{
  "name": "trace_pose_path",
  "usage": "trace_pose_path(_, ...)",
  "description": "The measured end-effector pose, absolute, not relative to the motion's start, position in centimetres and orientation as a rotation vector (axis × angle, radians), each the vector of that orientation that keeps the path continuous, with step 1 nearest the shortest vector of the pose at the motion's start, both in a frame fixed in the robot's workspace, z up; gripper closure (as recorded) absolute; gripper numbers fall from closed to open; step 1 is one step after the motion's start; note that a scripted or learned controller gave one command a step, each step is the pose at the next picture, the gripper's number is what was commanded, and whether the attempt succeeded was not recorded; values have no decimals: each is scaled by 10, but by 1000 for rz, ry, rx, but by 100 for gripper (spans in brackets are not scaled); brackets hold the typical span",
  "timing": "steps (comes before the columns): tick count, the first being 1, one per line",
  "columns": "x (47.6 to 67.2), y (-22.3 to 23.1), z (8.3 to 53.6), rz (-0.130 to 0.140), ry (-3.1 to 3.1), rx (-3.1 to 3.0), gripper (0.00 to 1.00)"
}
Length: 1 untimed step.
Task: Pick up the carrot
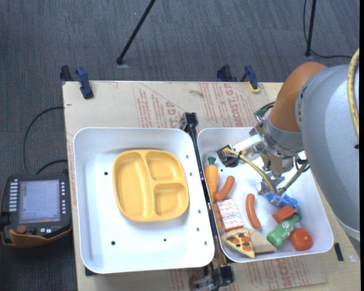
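Note:
The carrot (212, 179), orange with a green top, lies along the left wall of the right bin (320, 194), green end toward the back. My gripper (270, 185) hangs over the middle of that bin, to the right of the carrot and well apart from it. It hovers just above a small blue item (287, 199). Nothing shows in its grasp.
Beside the carrot lie two sausages (225, 188) (250, 210), a small printed box (230, 214), a pizza slice (241, 242), a green can (279, 234), a tomato (301, 239) and a red-orange piece (285, 213). The left bin (88, 223) holds a yellow divided plate (150, 183).

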State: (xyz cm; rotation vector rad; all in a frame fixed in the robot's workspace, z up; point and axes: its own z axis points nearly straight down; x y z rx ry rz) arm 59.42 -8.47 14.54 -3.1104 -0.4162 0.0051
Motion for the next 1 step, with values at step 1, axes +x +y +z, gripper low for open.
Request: trace_pose_path(1,584,-120,87,7,-571,-3085,0)
